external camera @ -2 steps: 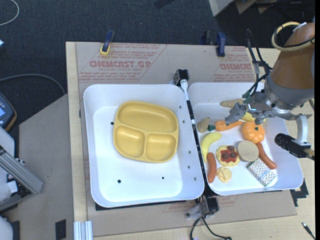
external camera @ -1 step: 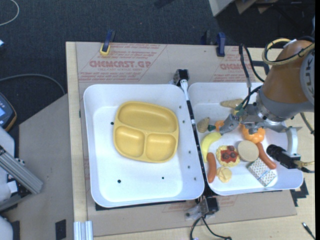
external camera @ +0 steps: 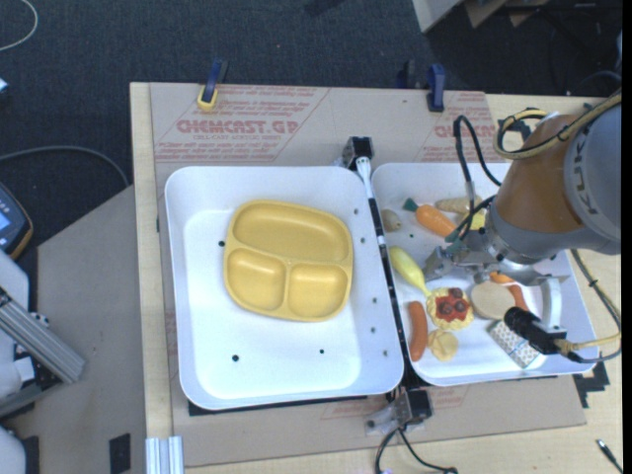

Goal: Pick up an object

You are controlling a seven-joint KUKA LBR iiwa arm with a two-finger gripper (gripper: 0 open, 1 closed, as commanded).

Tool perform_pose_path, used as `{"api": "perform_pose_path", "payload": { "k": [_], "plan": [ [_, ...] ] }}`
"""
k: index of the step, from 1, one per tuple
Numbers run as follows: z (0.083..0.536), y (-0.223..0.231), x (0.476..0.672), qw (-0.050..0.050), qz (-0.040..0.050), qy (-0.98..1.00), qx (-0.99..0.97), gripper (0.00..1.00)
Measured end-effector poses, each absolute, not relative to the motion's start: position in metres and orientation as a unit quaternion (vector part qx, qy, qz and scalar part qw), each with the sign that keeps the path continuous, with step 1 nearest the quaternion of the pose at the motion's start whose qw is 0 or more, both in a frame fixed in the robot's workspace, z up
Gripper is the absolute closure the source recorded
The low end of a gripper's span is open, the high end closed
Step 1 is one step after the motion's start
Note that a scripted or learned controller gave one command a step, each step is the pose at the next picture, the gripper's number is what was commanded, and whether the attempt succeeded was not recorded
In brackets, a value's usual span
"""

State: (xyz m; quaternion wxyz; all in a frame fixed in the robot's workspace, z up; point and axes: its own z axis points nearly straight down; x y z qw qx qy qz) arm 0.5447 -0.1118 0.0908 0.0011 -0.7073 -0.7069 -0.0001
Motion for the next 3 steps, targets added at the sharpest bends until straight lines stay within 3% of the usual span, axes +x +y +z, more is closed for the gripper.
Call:
{"api": "perform_pose_path", "payload": {
  "k": [1,2,3],
  "plan": [
    [0.084,-0.112,0.544,0.002,0.0006,-0.707,-0.707,0.0],
    [0.095,-0.112,0.545,0.001,-0.0002,-0.706,-0.708,1.0],
    [0.14,-0.115,0.552,-0.002,-0.0011,-0.707,-0.707,1.0]
  ]
}}
